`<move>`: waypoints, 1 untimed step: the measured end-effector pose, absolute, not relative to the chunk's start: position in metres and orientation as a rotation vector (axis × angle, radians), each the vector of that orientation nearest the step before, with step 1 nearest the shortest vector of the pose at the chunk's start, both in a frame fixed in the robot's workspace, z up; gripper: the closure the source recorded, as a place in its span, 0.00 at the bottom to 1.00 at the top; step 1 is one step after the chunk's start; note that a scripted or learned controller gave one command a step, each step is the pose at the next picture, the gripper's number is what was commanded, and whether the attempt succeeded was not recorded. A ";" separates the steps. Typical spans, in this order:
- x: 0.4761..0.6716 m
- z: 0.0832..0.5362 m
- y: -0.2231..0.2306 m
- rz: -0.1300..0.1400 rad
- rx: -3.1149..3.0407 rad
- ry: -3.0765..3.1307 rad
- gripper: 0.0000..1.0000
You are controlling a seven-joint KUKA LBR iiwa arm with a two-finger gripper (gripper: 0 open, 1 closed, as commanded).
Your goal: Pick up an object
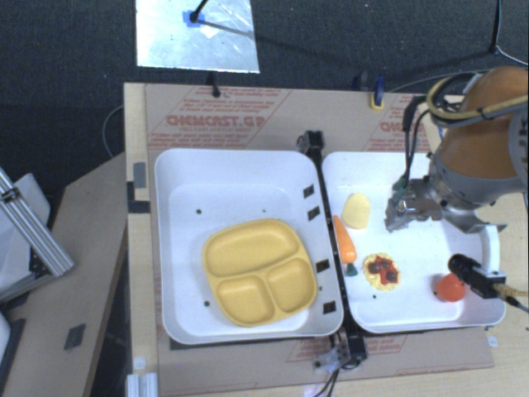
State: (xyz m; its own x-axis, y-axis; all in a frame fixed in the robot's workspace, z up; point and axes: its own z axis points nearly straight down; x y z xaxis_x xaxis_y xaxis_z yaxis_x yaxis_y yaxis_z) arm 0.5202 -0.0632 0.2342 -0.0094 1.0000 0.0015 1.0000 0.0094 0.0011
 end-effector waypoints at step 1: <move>0.514 0.226 -0.017 -0.003 -2.212 -2.231 1.00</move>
